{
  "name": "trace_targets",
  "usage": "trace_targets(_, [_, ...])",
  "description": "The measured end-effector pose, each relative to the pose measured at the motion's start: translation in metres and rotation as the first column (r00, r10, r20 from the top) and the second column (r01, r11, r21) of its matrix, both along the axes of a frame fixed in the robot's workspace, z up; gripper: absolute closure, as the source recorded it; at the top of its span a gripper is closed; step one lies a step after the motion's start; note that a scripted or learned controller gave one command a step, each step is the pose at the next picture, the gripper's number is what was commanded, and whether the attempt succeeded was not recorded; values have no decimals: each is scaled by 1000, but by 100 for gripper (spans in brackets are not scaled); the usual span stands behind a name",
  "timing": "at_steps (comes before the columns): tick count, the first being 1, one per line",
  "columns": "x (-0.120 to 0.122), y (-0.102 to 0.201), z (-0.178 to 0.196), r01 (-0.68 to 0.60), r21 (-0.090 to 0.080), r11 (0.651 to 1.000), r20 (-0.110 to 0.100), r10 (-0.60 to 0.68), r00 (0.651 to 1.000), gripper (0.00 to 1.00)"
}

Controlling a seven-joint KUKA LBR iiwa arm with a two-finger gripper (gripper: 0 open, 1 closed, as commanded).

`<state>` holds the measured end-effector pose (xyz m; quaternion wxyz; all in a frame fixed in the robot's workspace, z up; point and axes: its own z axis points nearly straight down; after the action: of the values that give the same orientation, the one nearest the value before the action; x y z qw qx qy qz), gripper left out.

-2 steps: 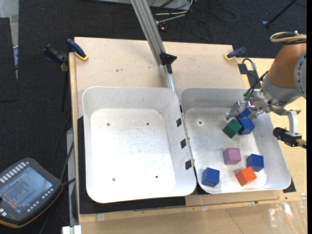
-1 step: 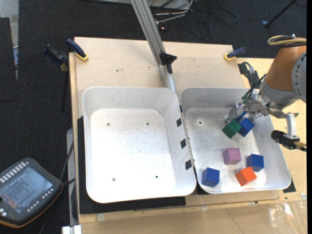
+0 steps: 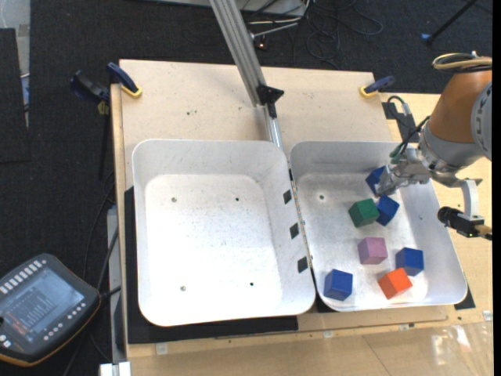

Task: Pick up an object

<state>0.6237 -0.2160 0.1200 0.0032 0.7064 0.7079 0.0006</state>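
While the hand point(image 3: 389, 180) hangs low near the right bin's point(image 3: 313, 171) far edge, beside a blue cube point(image 3: 387, 209) and green cube point(image 3: 363, 212), its grip cannot be told.

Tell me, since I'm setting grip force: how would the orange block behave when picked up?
The orange block looks like a stiff cube, so it probably won't roll or flop. It sits close to the bin's rim, so a push might jam it there.

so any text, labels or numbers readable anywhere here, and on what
None can be read.
Teach pendant: its screen shows lines of something, too small and blurred to read.
Blocks, such as the green block and orange block: plain faces, no marks.
White bins: only dark specks, no lettering.
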Motion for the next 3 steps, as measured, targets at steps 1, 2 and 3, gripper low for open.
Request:
trace_targets(1, [-6,2,59,1,0,1000,3,-1,1000,100])
trace_targets(2, [-2,11,108,-2,1,1000,2,2,1000,100])
trace_targets(3, [-1,11,158,-1,0,1000,3,1,1000,100])
